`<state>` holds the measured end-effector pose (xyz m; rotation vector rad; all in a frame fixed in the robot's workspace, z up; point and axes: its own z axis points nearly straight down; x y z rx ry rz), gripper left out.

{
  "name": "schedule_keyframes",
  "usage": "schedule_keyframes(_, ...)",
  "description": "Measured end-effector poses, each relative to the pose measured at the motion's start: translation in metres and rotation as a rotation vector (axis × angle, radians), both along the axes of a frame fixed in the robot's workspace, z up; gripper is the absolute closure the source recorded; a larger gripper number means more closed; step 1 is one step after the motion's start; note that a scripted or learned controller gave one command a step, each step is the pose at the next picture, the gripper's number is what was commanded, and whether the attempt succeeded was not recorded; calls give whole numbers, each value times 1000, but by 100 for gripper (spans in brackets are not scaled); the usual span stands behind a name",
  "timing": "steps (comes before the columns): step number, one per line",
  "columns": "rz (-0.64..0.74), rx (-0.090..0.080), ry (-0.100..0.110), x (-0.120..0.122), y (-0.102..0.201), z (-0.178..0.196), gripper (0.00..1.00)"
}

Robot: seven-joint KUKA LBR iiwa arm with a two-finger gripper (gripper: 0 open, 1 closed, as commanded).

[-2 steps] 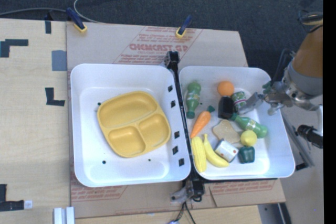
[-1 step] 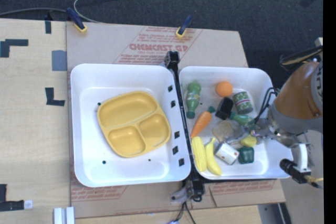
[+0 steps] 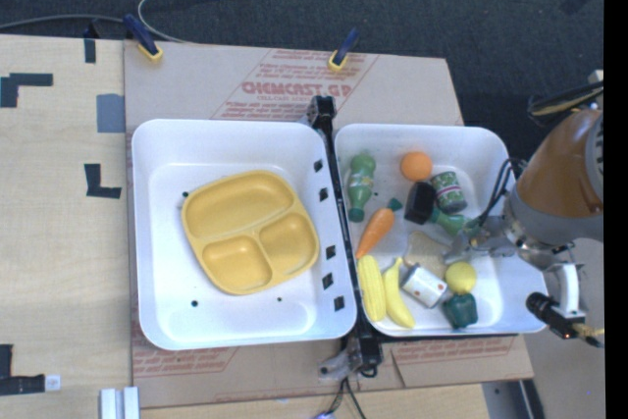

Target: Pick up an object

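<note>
arm (image 3: 559,182) sits at the right edge of the right bin (image 3: 491,144), wrist low over the bin's right side. gripper (image 3: 469,242) seems to be down among the toys near the lemon (image 3: 461,278) and the can (image 3: 448,190), but its tip is too small and cluttered to read, so cannot tell whether it is released or clenched, and nothing is visibly grasped. the pickable things all lie in the right bin: green bottle (image 3: 360,180), orange (image 3: 416,166), carrot (image 3: 374,231), black block (image 3: 420,202), corn (image 3: 371,289) touching the banana (image 3: 395,297), white box (image 3: 425,285), green pepper (image 3: 460,309) just beside the lemon. left bin (image 3: 157,211) holds a yellow divided plate (image 3: 250,231), well apart from the arm. step in hand looks like the reach or descent onto a target in the right-hand cluster, pick not yet done by my read. next move calls for settling over a single item, likely the lemon or something near it, closing on it cleanly without catching neighbours, then lifting straight up clear of the bin wall.
</note>
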<state>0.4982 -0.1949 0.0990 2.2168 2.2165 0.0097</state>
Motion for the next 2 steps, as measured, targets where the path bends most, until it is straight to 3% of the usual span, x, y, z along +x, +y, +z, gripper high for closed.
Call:
schedule_keyframes(1, 2, 1, 9, 2, 55, 71, 100)
schedule_keyframes(2, 1, 1, 10, 2, 55, 71, 0)
